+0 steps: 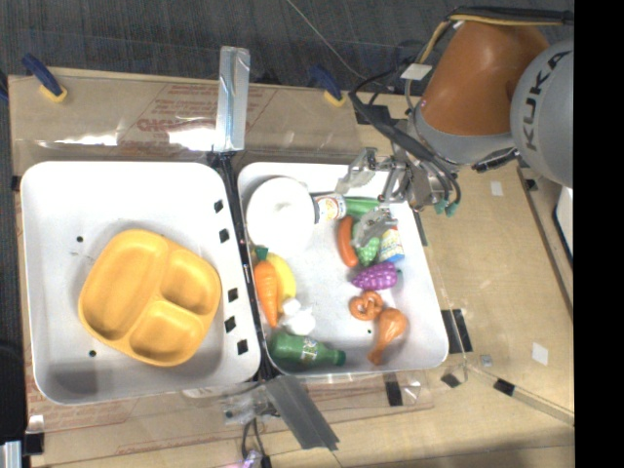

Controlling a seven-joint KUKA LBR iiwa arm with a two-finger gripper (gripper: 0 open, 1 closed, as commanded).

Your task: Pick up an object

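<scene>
Objects for picking lie in the right bin (429, 344), a heap of toy food. A white round dish (280, 211) sits in its far left corner, with a small bottle (331, 208) lying just beside it. Along the left wall lie a carrot (266, 291) and a yellow piece (283, 276), touching each other, with a small white piece (297, 318) below them and a green bottle (304, 351) on its side near the front wall. Toward the right wall are an orange-red piece (346, 244), purple grapes (375, 279), a pretzel (367, 306) and a drumstick (388, 331).

The gripper (376, 224) hangs over the far right part of this bin, above a green and blue cluster (382, 250). I cannot tell how it is set, nor whether anything is caught in it.

The left bin (58, 188) holds 1 yellow divided tray (148, 295) with 3 compartments. Both bins rest on the bench (487, 291).
</scene>
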